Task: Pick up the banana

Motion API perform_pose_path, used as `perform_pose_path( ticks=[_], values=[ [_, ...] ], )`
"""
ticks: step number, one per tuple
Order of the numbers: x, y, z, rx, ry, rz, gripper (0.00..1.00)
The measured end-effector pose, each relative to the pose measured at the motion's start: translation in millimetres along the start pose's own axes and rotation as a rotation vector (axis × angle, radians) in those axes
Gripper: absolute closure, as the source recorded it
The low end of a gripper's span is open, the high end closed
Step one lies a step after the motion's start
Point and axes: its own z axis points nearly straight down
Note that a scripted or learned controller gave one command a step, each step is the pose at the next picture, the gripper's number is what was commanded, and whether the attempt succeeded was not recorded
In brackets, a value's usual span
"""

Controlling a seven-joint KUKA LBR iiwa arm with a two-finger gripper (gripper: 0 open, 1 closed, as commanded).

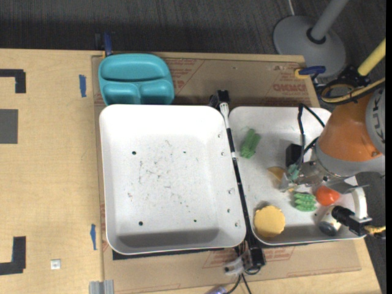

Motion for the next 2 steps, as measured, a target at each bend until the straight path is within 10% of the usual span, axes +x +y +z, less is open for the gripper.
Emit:
perform_pose_path(
  ticks=[1, 2],
  values=[
    [60.0, -28.4, -89.0, 0.004, 0.000, -0.009, 1.00],
    [86.9, 49.2, -88.7, 0.004, 0.000, 0.074, 1.00]
  ],
)
